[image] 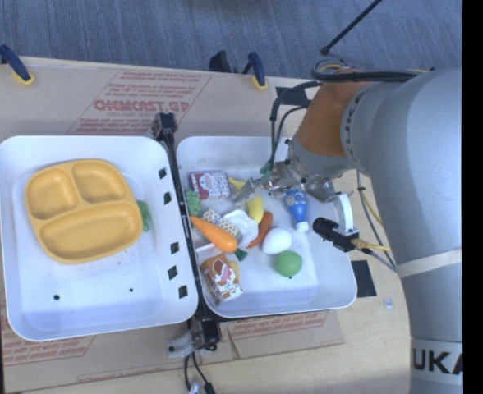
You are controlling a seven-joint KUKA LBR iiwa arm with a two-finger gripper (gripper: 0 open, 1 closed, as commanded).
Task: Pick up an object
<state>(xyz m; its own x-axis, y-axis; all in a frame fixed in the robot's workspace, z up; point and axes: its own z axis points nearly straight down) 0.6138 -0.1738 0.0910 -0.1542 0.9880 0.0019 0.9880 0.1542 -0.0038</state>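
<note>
Camera view, nearest edge first: the table (52, 89) is covered with printed cardboard and carries two shallow white bins side by side, joined by black clips along the shared edge.

Right bin (333, 279), front portion: a small printed packet (223, 277) lies near the front left corner. A green ball (288, 263) lies to its right, with a white egg (277, 240) just behind it and touching or nearly touching it.

Right bin, middle portion: an orange carrot (214, 232) lies slantwise near the left wall. A white cup-like item (240, 222) sits just beside it, next to a yellow banana-shaped piece (256, 210) and a second orange piece (263, 229). A blue-and-white tube (298, 210) lies to the right of these.

Right bin, rear portion: a printed carton (213, 185) lies near the left wall.

Left bin (28, 314): a yellow three-compartment tray (83, 209) rests in the rear half, with a green item (145, 216) at its right edge, partly hidden.

The arm (389, 162) reaches in from the right. The jaws (262, 185) are low over the clutter, just above the banana-shaped piece; their separation cannot be determined, and no object is visibly between them.
</note>
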